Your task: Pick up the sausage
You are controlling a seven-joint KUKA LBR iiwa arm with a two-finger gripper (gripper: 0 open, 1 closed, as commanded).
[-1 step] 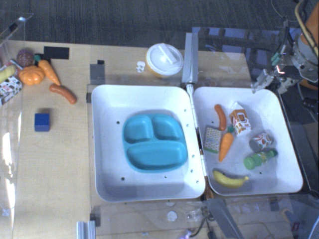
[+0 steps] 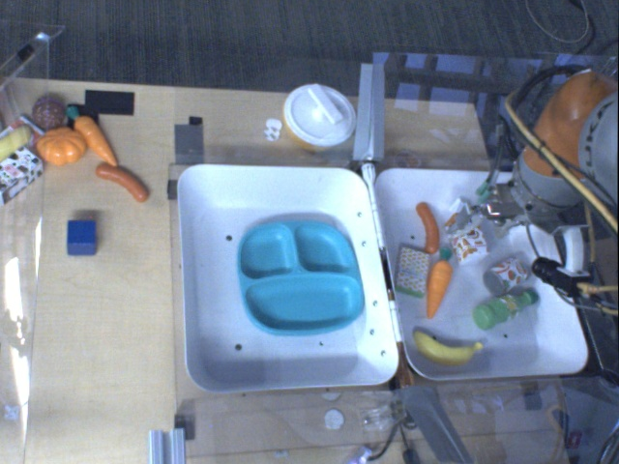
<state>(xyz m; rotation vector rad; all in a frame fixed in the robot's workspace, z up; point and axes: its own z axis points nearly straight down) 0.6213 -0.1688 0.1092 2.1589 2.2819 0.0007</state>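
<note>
A small orange-red sausage (image 2: 427,226) lies upright along the left part of the right bin (image 2: 571,356). My gripper (image 2: 484,207) hangs over the bin's upper middle, to the right of the sausage and apart from it, just above a small white and red carton (image 2: 467,244). Nothing shows in its grasp.
The right bin also holds a carrot (image 2: 437,286), a grey grater (image 2: 412,271), a banana (image 2: 447,348), a green bottle (image 2: 503,308) and a small can (image 2: 508,275). A blue divided plate (image 2: 302,275) sits in the left bin. Another sausage (image 2: 122,182) and toy foods lie on the bench at left.
</note>
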